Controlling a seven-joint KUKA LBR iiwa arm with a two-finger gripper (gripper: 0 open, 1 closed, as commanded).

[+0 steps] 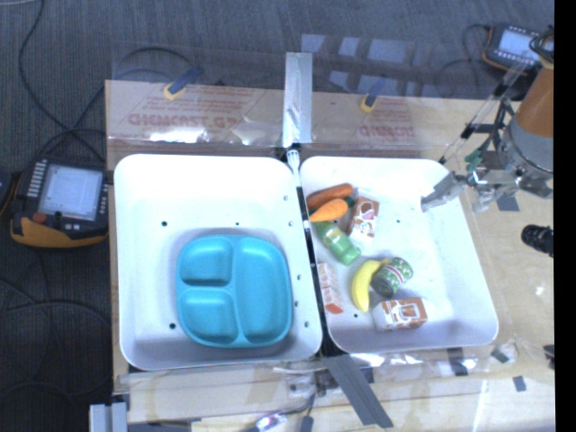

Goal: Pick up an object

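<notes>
The right bin (459, 277) holds a cluster of items on its left half: two orange carrots (328, 203), a green bottle (340, 242), a small red and white carton (364, 216), a yellow banana (362, 284), a green can (392, 275), an orange carton (400, 313) and a white and red packet (328, 288). My gripper (463, 194) hovers over the bin's upper right corner, well to the right of these items. Its fingers are spread open and nothing is between them.
A blue divided plate (234, 288) lies in the left bin (144, 232). The ridge between the two bins (306, 241) runs close beside the carrots and the packet. A handheld pendant (58, 201) lies on the floor to the left, and cables and clamps stand by the arm at the right.
</notes>
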